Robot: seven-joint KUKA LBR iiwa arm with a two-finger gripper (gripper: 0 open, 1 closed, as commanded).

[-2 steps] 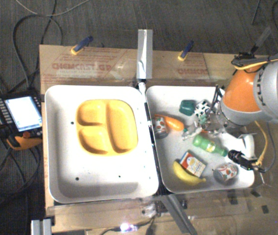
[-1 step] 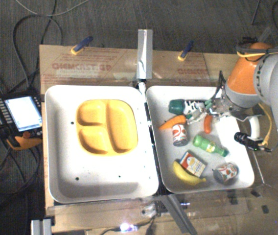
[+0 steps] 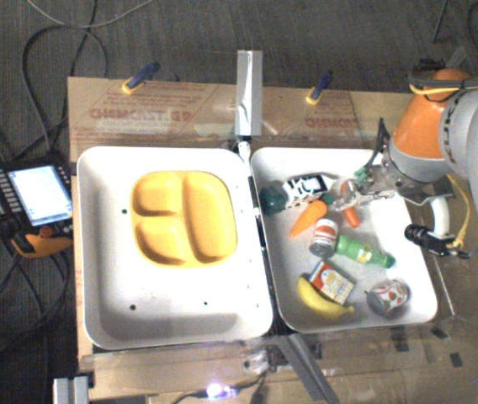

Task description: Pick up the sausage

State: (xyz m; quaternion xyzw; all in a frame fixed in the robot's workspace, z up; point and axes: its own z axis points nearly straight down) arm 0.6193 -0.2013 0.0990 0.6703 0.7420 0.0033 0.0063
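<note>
The sausage point(image 3: 353, 216) is a short orange-red piece lying in the upper middle of the right bin point(image 3: 407, 310), just right of the carrot point(image 3: 308, 217). My gripper point(image 3: 348, 195) hangs low over the bin directly above the sausage's upper end, either touching it or very close. The grey arm with its orange band point(image 3: 420, 137) reaches in from the upper right. The gripper's tip is small and cluttered against the objects below it.
Crowded around the sausage are a black-and-white carton point(image 3: 306, 187), a dark green item point(image 3: 271, 198), a red-labelled can point(image 3: 324, 236) and a green bottle point(image 3: 363, 252). A small box point(image 3: 331, 282), banana point(image 3: 321, 301) and tin point(image 3: 388, 296) lie nearer. The left bin point(image 3: 104, 301) holds a yellow divided tray point(image 3: 184, 217).
</note>
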